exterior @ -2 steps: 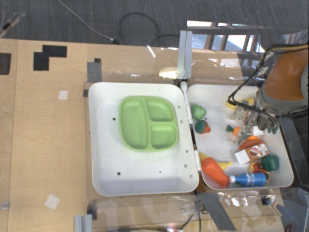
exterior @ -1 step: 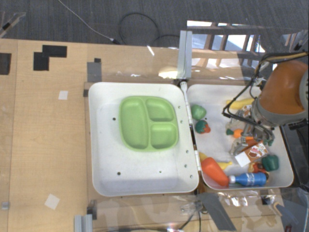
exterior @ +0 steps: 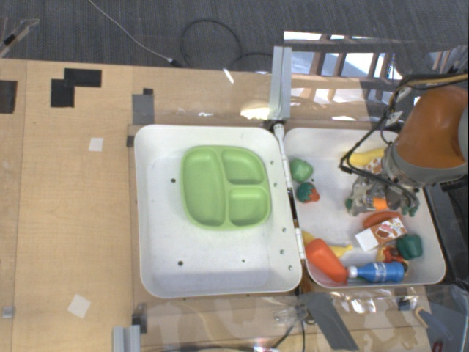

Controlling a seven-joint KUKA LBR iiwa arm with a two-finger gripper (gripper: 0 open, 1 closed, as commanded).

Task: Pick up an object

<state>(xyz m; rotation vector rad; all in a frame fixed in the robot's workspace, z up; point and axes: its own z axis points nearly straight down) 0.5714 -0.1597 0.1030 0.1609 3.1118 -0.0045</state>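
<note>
Several small plastic toys [exterior: 381, 229] lie lower right under the claw [exterior: 381, 196], grip state unclear; light, stiff, slippery, best pinched midway.

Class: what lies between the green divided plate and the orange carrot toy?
In the camera view, white bin walls lie between the green divided plate and the orange carrot toy.

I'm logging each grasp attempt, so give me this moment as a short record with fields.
left bin: holds a green divided tray
right bin: cluttered with small items
items near front wall: orange carrot-like piece, blue bottle
gripper: low over the right bin's right side
grasp: cannot tell
</note>
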